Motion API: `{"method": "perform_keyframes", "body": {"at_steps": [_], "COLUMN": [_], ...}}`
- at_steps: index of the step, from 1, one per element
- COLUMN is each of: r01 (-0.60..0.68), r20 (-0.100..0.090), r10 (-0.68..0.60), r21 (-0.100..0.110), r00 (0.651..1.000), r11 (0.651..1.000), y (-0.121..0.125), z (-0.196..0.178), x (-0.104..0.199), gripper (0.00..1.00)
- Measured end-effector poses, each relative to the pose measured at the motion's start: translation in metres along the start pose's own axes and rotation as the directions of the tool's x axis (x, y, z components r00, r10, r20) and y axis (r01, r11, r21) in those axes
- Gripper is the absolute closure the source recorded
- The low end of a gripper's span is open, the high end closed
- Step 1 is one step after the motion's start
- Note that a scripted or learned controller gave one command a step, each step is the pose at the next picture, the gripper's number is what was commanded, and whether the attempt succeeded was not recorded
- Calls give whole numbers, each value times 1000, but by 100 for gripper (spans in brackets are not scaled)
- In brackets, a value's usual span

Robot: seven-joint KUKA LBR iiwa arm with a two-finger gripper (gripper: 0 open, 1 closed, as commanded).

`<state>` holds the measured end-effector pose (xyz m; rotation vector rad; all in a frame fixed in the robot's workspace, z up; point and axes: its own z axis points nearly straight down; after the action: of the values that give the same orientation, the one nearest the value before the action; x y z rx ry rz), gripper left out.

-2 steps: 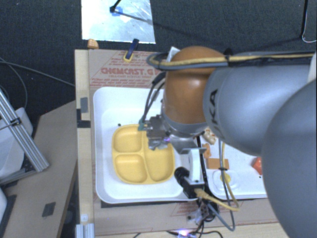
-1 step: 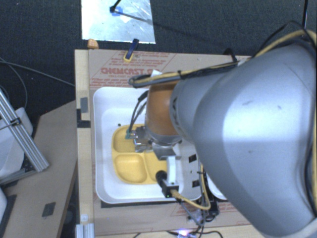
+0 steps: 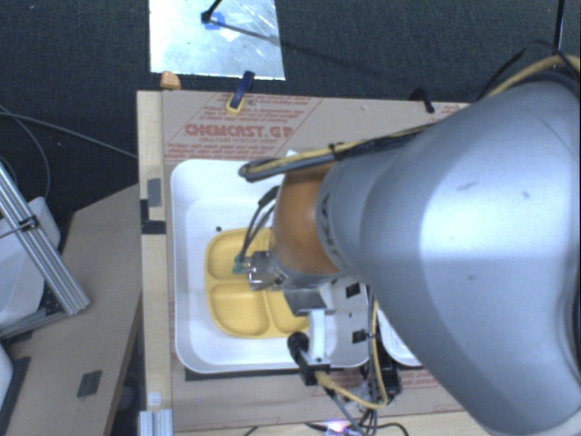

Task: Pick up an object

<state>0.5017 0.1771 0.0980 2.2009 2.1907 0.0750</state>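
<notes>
Lying in the left bin (image 3: 186, 243): a yellow tray (image 3: 231, 289), smooth moulded plastic, rounded corners, shallow compartments split by raised ridges. It sits toward the bin's right and near side, partly covered by the arm. Bin is glossy white, shallow, rounded rim. The gripper (image 3: 250, 269) hangs over the tray's upper compartment; fingers hidden under the wrist hardware, so cannot tell how they stand. Orange band (image 3: 295, 230) above it, then the broad matte grey arm (image 3: 463, 252) with yellow cabling. Brown printed cardboard (image 3: 245, 121) underlies the bins. Beyond, a shiny metal sheet (image 3: 218, 25) on dark carpet.
</notes>
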Motion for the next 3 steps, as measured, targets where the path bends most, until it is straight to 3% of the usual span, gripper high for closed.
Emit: {"method": "perform_keyframes", "body": {"at_steps": [1,2,3], "r01": [5,5,5], "r20": [13,-5,9], "r10": [-5,-5,-6], "r21": [43,22,23], "r00": [1000,1000,1000], "r11": [999,1000,1000], "y": [96,58,58], "z": [9,4,5], "x": [17,-49,-55], "gripper": [100,100,0]}}
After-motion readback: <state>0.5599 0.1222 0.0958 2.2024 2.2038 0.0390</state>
